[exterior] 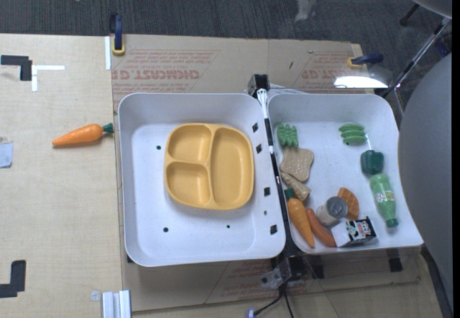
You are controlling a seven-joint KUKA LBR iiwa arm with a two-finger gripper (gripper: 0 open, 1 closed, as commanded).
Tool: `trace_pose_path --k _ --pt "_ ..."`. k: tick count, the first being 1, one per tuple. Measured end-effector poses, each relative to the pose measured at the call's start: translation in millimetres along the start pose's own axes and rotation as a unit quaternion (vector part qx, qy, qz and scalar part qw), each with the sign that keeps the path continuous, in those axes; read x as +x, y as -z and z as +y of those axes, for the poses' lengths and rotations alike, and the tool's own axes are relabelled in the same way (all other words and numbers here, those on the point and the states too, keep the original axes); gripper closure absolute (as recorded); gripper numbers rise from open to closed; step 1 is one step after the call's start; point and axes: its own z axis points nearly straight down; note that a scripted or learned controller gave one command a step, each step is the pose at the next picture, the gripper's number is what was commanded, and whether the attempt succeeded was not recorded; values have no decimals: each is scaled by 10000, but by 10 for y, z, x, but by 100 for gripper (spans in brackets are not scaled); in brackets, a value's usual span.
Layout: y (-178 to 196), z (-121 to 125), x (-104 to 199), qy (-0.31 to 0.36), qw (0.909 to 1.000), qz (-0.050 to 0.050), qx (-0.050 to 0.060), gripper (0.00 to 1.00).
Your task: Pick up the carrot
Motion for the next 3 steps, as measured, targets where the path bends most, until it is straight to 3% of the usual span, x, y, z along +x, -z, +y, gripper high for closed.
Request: trace_pose_path --k 1,2,3 --pt "-1 -99 24 -1110 9938 5 -4 0" --pt "-1 19 -11 -1214 9926 6 -12 0" --pt "75 41 -2 -1246 9922 30 -21 100"
